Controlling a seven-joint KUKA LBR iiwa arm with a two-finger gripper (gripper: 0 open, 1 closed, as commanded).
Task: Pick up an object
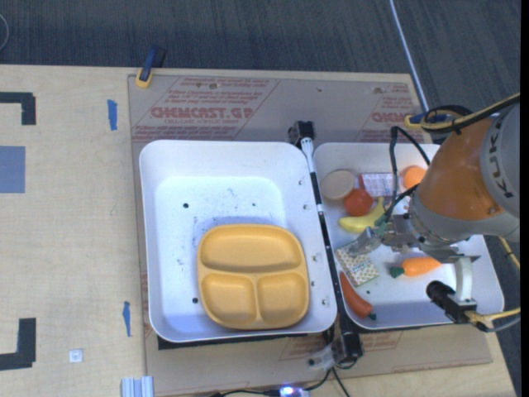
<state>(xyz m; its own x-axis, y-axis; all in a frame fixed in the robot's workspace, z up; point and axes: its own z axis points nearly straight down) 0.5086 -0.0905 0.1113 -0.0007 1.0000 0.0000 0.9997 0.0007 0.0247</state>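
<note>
One banana (361, 220), one tomato (358, 201), one carrot (420, 265), one red pepper (355, 296), one checkered packet (358, 265) and one tan disc (337, 184) are crowded into the right bin (397, 319). The gripper (374, 236) is lowered beside the banana; whether its fingers are open cannot be told. One yellow divided tray (253, 274) is seen in the left bin (165, 222), with bare floor behind it.

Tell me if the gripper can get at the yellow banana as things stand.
Probably yes: the gripper sits just below the banana in the right bin, but a tomato touching it crowds the approach.
</note>
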